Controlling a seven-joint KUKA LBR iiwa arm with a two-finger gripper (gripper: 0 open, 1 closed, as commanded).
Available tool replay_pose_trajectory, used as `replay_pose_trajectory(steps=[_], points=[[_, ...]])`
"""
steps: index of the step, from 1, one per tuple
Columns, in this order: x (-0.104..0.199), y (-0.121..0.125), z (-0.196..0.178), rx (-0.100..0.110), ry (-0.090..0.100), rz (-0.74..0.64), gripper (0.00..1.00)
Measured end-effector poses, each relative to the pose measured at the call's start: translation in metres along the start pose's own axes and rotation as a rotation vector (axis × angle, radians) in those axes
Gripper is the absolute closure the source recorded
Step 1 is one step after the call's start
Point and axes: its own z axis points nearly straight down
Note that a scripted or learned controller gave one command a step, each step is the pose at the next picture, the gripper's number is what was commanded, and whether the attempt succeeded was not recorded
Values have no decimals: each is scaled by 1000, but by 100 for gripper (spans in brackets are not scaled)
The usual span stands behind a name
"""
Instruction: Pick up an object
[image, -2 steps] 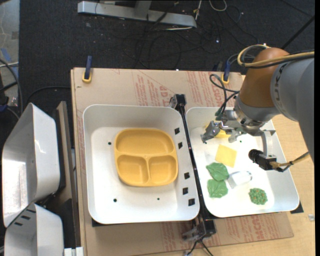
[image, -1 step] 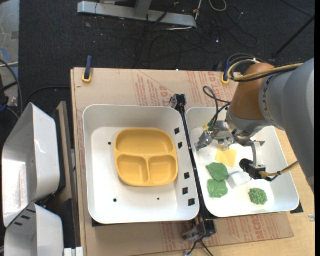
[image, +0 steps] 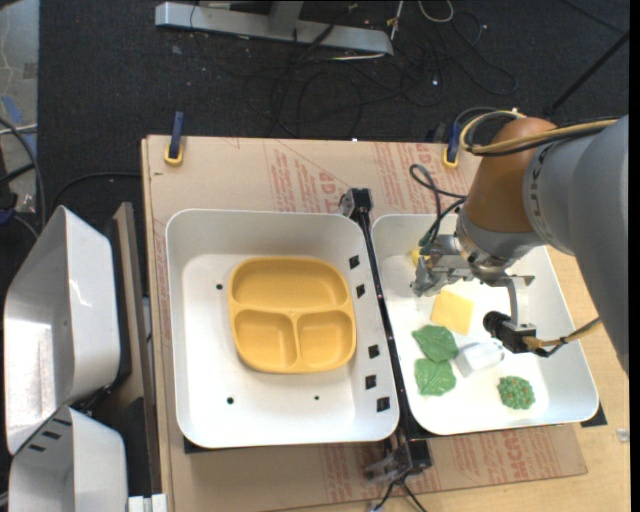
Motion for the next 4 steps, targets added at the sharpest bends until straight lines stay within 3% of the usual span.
replay_pose_trajectory(steps=[3, 4], points=[[0, 13, -135, -5, -1, -6, 100], [49, 14, -127, 2, 2, -10, 100]])
